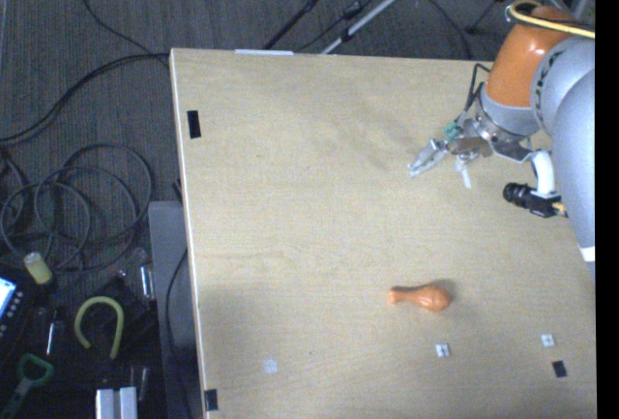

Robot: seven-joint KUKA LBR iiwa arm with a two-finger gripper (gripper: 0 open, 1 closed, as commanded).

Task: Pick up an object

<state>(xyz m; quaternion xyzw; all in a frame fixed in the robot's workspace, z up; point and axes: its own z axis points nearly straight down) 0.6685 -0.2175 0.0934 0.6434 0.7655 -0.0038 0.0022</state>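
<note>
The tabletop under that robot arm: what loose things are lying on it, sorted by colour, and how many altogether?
Orange: 1, the pear-shaped object near the front of the wooden tabletop.
Other colours: 0 that I can make out; the small black and pale patches look like flat marks on the board.
Total: 1.
The gripper hangs apart from it, farther back.

Arm [571,146]: grey rounded casing, glossy orange band [527,54] above the wrist with a yellowish ring at its top, a black fitting [530,197] on the side, thin pale metal fingers [426,160] at the tip.
</note>
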